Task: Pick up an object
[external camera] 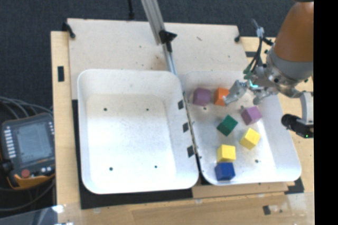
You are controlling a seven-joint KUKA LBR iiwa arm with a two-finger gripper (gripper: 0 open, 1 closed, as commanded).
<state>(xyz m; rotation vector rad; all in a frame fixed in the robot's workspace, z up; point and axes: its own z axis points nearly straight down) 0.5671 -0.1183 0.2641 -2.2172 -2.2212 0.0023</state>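
The right bin holds several small blocks: a purple one, an orange one, a second purple one, a green one, two yellow ones and a blue one. My gripper hangs over the bin's far part, between the orange block and the second purple block. One finger reaches down beside the orange block. Nothing shows between the fingers.
The left bin lies beside the right one, with a divider edge between them. A slanted metal pole rises from the back of the bench. A pendant sits at far left.
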